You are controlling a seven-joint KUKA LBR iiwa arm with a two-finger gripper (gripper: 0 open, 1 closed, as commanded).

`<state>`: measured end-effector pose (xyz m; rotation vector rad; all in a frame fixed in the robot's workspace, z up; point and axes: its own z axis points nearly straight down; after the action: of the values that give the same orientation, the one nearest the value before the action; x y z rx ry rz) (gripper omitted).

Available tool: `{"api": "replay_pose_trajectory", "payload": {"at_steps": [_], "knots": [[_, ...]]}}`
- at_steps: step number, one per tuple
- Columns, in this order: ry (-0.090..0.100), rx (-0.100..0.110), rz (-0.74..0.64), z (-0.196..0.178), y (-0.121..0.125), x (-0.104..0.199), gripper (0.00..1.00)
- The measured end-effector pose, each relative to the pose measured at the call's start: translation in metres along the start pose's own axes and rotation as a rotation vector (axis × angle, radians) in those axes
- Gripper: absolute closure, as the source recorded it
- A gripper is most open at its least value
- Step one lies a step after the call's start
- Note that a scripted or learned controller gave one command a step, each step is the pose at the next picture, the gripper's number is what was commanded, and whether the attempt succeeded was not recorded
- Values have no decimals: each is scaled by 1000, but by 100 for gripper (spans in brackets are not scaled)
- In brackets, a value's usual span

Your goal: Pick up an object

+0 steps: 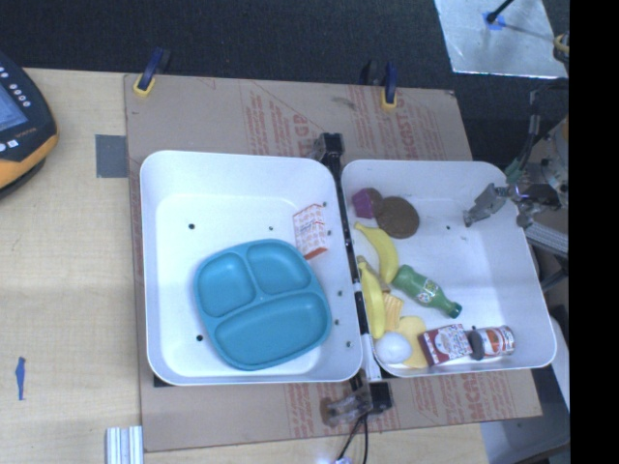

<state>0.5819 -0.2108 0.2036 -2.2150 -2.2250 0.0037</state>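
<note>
The right bin (503, 278) holds several objects along its left and front sides. Among them are a purple item (366, 201), a brown round piece (397, 217), a banana (379, 249) and a green bottle (426, 292). A white ball (393, 348), a red-and-white carton (445, 345) and a small can (492, 340) lie near the front wall. My gripper (501, 209) hovers over the bin's far right corner, open, with nothing between its fingers. It stands well apart from the objects.
The left bin (174, 191) holds a blue divided plate (263, 304) and a small red-and-white box (309, 230) against its right wall. A yellow-and-black device (17, 119) sits at the bench's far left. Clamps (388, 80) pin the cardboard at the back.
</note>
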Motion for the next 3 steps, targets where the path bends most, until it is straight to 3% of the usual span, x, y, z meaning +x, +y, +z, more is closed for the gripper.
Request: {"api": "replay_pose_trajectory", "payload": {"at_steps": [1,2,3], "knots": [[6,12,-3,119,-58,71,0],[0,2,-3,102,-54,66,100],[2,-19,-12,4,65,177,100]]}}
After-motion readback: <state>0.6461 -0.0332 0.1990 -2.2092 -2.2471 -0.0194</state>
